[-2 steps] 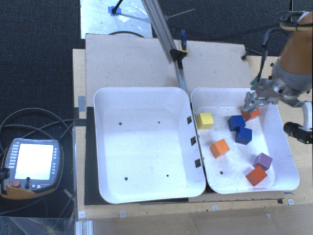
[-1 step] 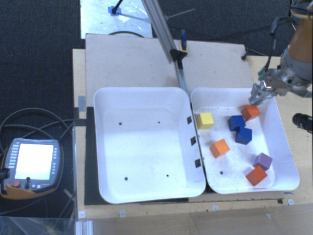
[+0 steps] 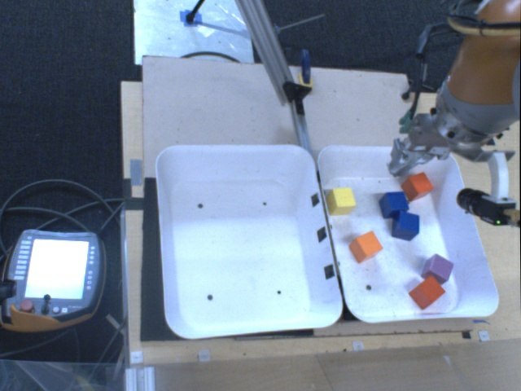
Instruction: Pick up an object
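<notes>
Your tool [image 3: 404,163] hangs over the far part of the right bin [image 3: 468,226], just beside the upper orange cube [image 3: 417,186]. You cannot tell from this view how it is set, and nothing shows in its grasp. Above it rises the grey wrist with the orange band [image 3: 487,63], reaching in from the right.

Look outward from the tool. That orange cube lies just below and right of it. Next come two blue cubes, the upper blue cube [image 3: 393,204] and the lower blue cube [image 3: 405,225], which look to be touching. To their left, near the bin's inner wall, sits a yellow cube [image 3: 340,200]. A second orange cube [image 3: 365,246] rests near the middle of the bin floor. Toward the near right corner you have a purple cube [image 3: 437,266] and, just below it, a red-orange cube [image 3: 426,292], the two close together.

The left bin [image 3: 175,218] stands beside the right one, their rims meeting in the middle. Both sit on the tabletop [image 3: 212,96]. Off to the far left lies the teach pendant [image 3: 53,279] with its lit screen.
</notes>
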`<state>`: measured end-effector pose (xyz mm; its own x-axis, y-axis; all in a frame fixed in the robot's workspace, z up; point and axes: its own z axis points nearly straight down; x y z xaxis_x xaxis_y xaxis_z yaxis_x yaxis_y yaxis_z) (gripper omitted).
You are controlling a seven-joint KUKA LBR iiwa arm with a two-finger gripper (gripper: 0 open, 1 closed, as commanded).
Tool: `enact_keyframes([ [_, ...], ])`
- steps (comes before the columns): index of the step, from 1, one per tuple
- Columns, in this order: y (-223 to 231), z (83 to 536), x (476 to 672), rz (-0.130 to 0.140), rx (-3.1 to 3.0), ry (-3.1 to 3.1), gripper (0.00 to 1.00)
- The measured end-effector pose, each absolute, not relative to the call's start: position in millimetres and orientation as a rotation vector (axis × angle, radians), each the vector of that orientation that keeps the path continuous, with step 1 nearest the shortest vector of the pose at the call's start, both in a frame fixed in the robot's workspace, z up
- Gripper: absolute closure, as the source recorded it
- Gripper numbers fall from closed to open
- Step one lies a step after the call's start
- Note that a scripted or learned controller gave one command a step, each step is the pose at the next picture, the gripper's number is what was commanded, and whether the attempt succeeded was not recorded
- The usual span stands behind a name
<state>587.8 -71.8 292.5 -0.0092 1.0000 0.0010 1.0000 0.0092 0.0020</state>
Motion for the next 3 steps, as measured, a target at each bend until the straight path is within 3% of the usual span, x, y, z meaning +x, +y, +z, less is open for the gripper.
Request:
enact_keyframes([
  [2,30.3,250.4,577.7,0.002,2.212,2.234,1.00],
  [3,86.9,253.1,574.9,0.005,2.210,2.235,1.00],
])
